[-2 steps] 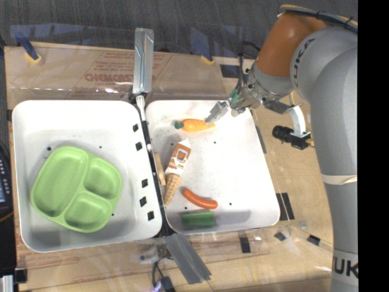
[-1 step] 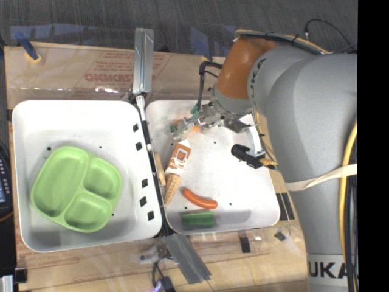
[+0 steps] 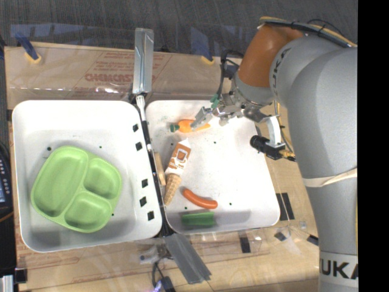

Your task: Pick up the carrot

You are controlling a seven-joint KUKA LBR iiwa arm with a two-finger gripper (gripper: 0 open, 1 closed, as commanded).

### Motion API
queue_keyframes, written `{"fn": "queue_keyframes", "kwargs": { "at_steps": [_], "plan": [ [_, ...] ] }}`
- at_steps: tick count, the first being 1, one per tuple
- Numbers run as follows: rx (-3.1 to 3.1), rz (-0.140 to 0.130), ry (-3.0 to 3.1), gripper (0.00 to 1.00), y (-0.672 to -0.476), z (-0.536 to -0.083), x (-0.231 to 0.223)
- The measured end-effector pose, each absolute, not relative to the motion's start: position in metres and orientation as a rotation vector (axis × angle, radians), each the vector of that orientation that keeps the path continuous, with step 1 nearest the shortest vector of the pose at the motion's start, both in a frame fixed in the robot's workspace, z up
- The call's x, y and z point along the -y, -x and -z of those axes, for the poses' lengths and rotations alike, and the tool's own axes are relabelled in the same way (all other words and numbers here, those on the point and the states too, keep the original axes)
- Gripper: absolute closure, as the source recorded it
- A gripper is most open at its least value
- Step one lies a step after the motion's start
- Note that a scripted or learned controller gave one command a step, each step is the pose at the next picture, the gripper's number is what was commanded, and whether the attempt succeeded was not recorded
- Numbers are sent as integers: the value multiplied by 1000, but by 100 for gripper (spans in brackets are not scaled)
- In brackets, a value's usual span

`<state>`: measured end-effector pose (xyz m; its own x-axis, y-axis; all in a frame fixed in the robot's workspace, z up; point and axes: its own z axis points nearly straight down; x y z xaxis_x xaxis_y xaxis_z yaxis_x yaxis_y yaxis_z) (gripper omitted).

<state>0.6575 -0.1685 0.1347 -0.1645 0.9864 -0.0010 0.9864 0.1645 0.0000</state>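
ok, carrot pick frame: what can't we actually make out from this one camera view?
- Two-finger gripper: too small and cluttered in the camera view to tell its finger state, or whether it grips the small orange carrot.
- Carrot's right end: overlapped by the gripper.
- Grey KUKA arm: cut off by the bottom edge.
- Print on the ice-cream cone wrapper: too small to read.

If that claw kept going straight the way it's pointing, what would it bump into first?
Most likely the carrot. The gripper points left and down into the right bin, with the carrot right at its tip. Whether they already touch is unclear; depth is hard to judge from above.
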Motion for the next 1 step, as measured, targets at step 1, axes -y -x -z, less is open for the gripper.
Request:
{"fn": "queue_keyframes", "kwargs": {
  "at_steps": [1],
  "plan": [
    [-1944,6,-2475,0,-656,-91,125]
  ]
}}
